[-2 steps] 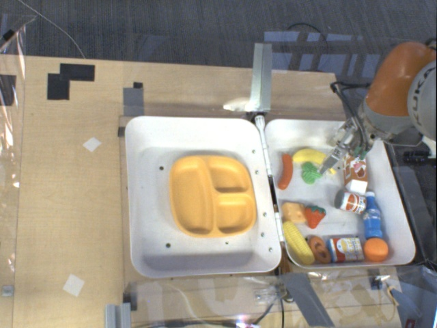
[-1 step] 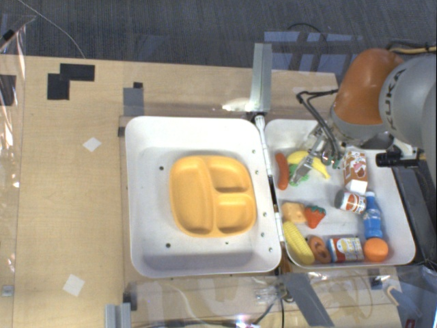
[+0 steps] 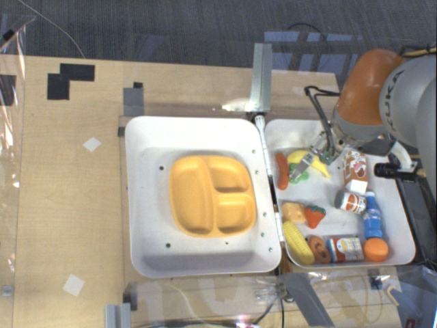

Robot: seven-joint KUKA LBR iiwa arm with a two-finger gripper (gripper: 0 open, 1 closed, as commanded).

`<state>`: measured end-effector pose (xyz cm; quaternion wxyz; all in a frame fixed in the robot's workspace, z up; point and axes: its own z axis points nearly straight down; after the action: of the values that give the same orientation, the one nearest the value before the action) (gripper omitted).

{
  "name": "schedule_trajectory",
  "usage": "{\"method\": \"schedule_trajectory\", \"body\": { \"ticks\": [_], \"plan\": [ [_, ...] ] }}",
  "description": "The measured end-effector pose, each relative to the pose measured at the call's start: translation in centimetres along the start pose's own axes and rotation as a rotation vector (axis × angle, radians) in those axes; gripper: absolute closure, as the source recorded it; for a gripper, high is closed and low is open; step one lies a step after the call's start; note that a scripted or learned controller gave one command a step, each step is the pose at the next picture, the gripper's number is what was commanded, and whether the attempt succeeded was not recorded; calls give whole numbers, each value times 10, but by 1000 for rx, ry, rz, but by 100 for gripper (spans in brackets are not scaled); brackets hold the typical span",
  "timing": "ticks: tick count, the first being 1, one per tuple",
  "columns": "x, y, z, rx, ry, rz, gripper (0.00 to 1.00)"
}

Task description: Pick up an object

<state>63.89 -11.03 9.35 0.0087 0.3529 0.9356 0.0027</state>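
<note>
Camera view: two white bins side by side on a wood bench. Left bin [image 3: 147,251] has a yellow divided tray [image 3: 212,195] in the middle, three compartments, lying flat. Right bin [image 3: 410,248] is crowded with toy food and small containers.

Arm [image 3: 389,101] comes in from the right, grey with orange band, reaching down over the upper part of the right bin. Gripper [image 3: 306,166] sits low at the bin's upper left area, right on top of a banana [image 3: 300,158], fingers dark with green bits. Banana pokes out on both sides of the tips. Can't tell how far apart the tips are or whether the banana is actually clamped; contact looks likely, grip not confirmed.

Other items in the right bin: a red-orange hot dog [image 3: 281,170] just left of the banana, along the left wall. Below it a bread piece [image 3: 293,212] touching a strawberry [image 3: 314,216]. Corn [image 3: 297,241] in the lower left corner, a donut [image 3: 318,247] beside it. A can [image 3: 347,249] lies on its side along the bottom, an orange [image 3: 375,249] at its right. A blue bottle [image 3: 372,221] is above the orange. A small jar [image 3: 351,201] lies tilted near mid-bin, a carton [image 3: 354,167] above it.
</note>
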Motion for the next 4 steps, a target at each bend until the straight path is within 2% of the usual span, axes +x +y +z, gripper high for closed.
{"method": "schedule_trajectory", "body": {
  "ticks": [1, 2, 3, 4],
  "plan": [
    [-5, 19, 1, 4, -1, 234, 0],
    [21, 74, -100, -4, -1, 148, 0],
    [-4, 23, -30, 11, 9, 407, 0],
    [-13, 29, 8, 10, 6, 634, 0]
  ]
}}
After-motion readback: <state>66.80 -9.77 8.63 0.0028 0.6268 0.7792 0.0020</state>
